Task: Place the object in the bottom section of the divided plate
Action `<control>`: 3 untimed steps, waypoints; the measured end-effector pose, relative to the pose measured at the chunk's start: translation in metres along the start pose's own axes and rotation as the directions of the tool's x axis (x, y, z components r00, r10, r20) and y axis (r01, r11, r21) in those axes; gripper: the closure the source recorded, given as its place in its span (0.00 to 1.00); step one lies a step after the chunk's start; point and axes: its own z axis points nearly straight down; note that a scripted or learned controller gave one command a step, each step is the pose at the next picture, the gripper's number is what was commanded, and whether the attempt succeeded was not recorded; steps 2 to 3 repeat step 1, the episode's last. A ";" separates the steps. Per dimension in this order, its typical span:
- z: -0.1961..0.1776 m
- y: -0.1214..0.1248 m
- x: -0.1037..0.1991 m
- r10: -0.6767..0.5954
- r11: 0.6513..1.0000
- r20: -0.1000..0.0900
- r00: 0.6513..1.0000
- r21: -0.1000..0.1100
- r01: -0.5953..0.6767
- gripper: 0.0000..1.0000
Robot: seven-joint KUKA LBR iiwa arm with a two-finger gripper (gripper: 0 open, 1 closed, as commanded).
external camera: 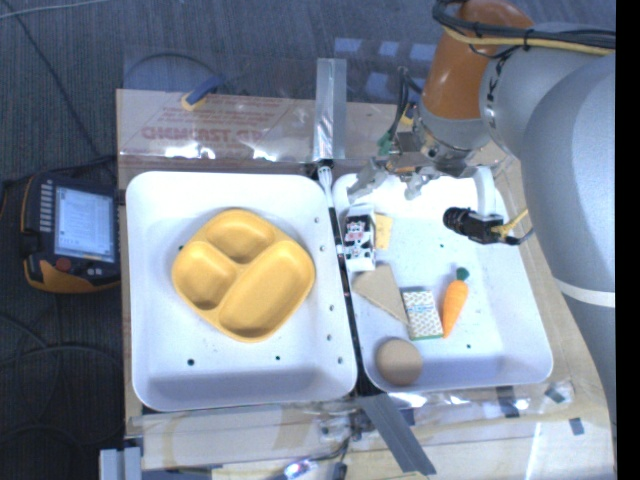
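Step one is not done — the gripper (352,230) hangs low at the right bin's (510,363) left wall, jaws hard to tell. Carrot (454,304), egg (399,360) and box (421,313) lie there. Next — grab one, then carry it to the yellow plate (243,271).

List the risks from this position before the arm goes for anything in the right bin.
1. The carrot, the small box and the tan wedge lie packed together, so closing on one could catch or shove a neighbour.
2. The round ball sits near the bin's front corner and looks likely to roll away if nudged.
3. The yellow divided plate has curved, sloped sections; an object dropped off-centre might land in the wrong one. The gripper hovers at the right bin's far edge.
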 end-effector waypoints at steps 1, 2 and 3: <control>0.000 0.001 -0.011 0.135 0.991 -0.001 0.991 -0.001 -0.135 0.00; 0.000 0.001 -0.011 0.135 0.991 -0.001 0.991 -0.001 -0.135 0.00; 0.000 0.001 -0.011 0.135 0.991 -0.001 0.991 -0.001 -0.135 0.00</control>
